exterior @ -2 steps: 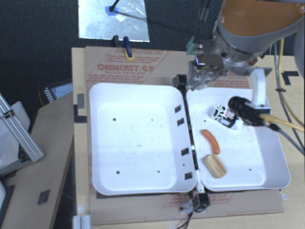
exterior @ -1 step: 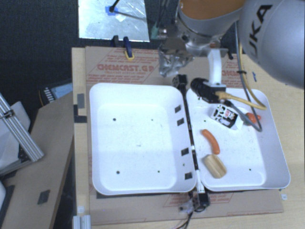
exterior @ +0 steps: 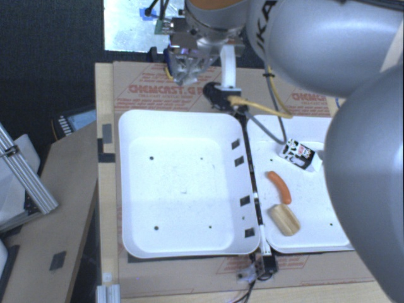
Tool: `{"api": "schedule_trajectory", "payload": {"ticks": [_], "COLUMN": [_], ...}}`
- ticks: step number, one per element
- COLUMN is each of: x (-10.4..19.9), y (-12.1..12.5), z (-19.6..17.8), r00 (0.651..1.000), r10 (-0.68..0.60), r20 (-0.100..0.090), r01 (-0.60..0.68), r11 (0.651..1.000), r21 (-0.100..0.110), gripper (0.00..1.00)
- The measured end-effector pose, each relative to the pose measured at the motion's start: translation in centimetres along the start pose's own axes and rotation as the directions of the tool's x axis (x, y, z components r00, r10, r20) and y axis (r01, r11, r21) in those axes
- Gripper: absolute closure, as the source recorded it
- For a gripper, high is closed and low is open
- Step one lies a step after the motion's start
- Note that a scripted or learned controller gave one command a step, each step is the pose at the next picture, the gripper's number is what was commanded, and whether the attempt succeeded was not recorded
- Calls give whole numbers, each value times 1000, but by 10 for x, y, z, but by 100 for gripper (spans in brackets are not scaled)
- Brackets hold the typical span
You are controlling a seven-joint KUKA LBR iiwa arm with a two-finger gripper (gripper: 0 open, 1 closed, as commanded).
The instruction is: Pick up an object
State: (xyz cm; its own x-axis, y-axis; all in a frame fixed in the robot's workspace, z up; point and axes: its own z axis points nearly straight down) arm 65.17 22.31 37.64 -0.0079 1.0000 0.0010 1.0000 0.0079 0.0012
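Note:
In the right bin (exterior: 315, 242) lie three objects: an orange sausage-shaped piece (exterior: 279, 187), a tan wooden block (exterior: 284, 220) just in front of it, and a small black-and-white box (exterior: 298, 154) further back. My gripper (exterior: 186, 73) hangs high beyond the far rim of the left bin (exterior: 183, 122), over the cardboard, well away from all three objects. It looks blurred, and a bit of blue and yellow shows at its left side. The large grey arm covers the right bin's far and right parts.
A black divider strip with clips (exterior: 251, 182) runs between the two bins. Cables (exterior: 265, 111) trail from the wrist across the far rim. Printed cardboard (exterior: 151, 87) lies under the bins. An aluminium rail (exterior: 25, 175) and a brown board stand at the left.

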Motion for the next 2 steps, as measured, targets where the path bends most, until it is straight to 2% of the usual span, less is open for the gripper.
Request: {"api": "schedule_trajectory", "payload": {"ticks": [1,2], "x": [-87,-138], "y": [-51,-115], "z": [134,45], "r00": [1000,1000], "r10": [15,12], "r20": [7,0], "r01": [-15,-12], "r11": [1000,1000], "r21": [17,-4], "gripper": [100,100]}}
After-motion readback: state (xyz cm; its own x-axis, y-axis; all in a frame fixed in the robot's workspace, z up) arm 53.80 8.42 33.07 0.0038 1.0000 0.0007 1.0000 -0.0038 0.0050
